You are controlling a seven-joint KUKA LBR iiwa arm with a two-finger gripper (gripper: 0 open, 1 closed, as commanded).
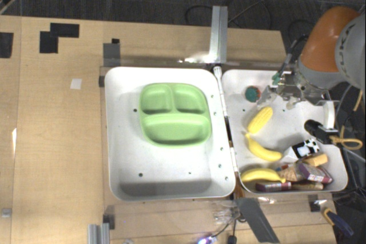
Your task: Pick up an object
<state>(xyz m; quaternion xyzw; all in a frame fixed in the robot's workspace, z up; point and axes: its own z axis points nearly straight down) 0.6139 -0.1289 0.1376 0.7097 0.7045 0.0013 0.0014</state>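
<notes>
A green divided plate is lying in the left white bin, both bins are sitting on the wooden desk, and black cables are trailing across the dark floor behind.

Matt green plastic tray; smooth white bins; pale wooden bench; glossy yellow bananas.

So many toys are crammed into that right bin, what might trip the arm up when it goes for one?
The gripper hovers by the corn cob and a small green object; it might nudge one aside. The pile at the bin's front edge is tightly packed, so a grab there may catch two things or slip.
</notes>
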